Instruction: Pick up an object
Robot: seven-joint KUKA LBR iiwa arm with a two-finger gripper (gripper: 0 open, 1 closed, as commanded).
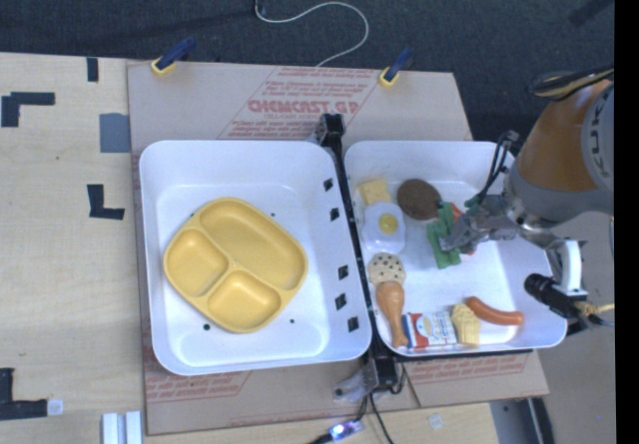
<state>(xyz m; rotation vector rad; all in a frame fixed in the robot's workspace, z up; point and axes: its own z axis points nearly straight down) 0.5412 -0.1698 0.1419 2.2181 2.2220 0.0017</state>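
- Likely target: green toy piece [441,237], centre-right of frame, in the middle of the right bin [499,155]. Long axis looks roughly vertical in frame, tilted slightly.
- Gripper [461,235] sits right at the green piece's right edge, touching or overlapping it. Whether the piece is between the fingers can't be read at this resolution, so no held claim; open or closed cannot be told either.
- Arm comes in from the right edge, so the green piece lies just left of the gripper tip, along the reach direction.
- Neighbours: brown round item [418,198] just up-left of the green piece; fried egg toy [385,224] further left; yellow block [373,192] above the egg.
- Lower part of the bin: drumstick-like toy [390,294], small printed pack [431,329], sausage [492,311]. All well apart from the gripper.
- Left bin [160,173] holds a yellow divided tray [234,263], far from the arm.
- Judgement: the brown item is the closest crowding risk.
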